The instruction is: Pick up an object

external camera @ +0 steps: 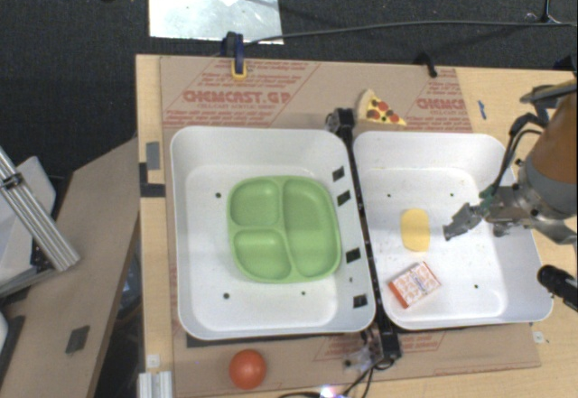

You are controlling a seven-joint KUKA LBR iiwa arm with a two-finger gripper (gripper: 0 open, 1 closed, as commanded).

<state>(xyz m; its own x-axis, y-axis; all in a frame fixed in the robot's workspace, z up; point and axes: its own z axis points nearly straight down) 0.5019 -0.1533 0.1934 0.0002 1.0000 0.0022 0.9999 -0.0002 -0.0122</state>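
Camera view: gripper point(454, 226) low in right bin point(433, 148), finger state cannot be told. Yellow block point(415, 229) just left of gripper, apart from it; red-patterned packet point(414, 284) below-left. Step: approach. Next: shift left, straddle block.

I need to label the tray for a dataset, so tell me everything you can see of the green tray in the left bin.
The green tray is a pale green, rounded-square dish that looks like smooth plastic, split by raised ridges into four compartments of unequal size, with nothing in them. It lies flat and right way up near the middle of the left bin, turned slightly askew to the walls. It rests on the bin's white floor, apart from all four walls.
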